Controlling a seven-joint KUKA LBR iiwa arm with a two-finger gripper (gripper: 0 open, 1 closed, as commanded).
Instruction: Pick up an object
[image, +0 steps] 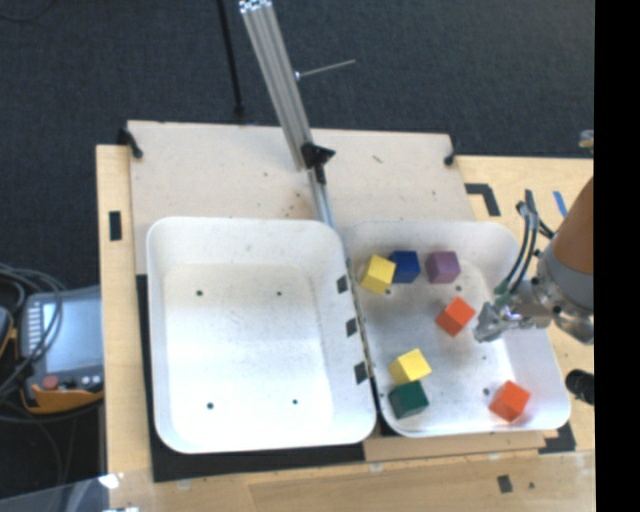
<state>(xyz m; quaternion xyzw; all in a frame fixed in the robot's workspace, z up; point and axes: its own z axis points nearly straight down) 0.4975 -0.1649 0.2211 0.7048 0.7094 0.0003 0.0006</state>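
Grey metal end effector (487, 326), orange band, dark cables

- A light wooden bench (115, 300) is carrying two shallow white bins side by side.
- The left bin (160, 330) is lying beside the right bin (545, 405), their rims touching.
- A pale board (220, 165) is lying behind them.

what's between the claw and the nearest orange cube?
Nothing: in the camera view, just a short bare strip of the right bin floor separates the claw from the orange cube to its left.
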